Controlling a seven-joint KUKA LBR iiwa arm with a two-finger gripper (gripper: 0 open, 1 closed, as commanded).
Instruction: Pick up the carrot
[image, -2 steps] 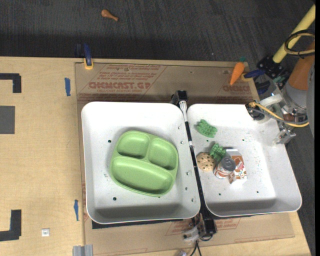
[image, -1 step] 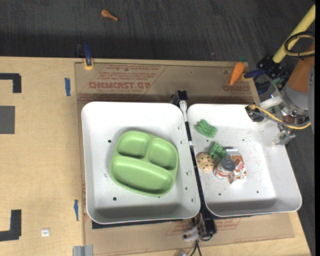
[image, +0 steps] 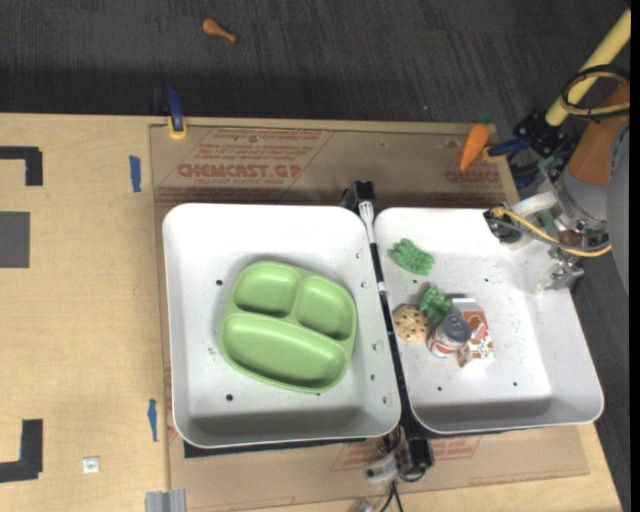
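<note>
Carrot (image: 474, 146): on the bench, outside both bins, just beyond the jaws (image: 560, 270). Jaw state: cannot tell. Approach from above, aligning across its slim body.

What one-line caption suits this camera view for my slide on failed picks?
Carrot lies on the bench beyond the right bin, outside both bins; green divided plate sits in the left bin.

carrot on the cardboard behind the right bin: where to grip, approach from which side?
Grip the carrot across its orange body near the middle, coming straight down from above. It lies flat on the cardboard, outside the right bin, green top pointing away from it, tapering toward the bin. Set the fingers across its long axis; nothing crowds its sides.
</note>
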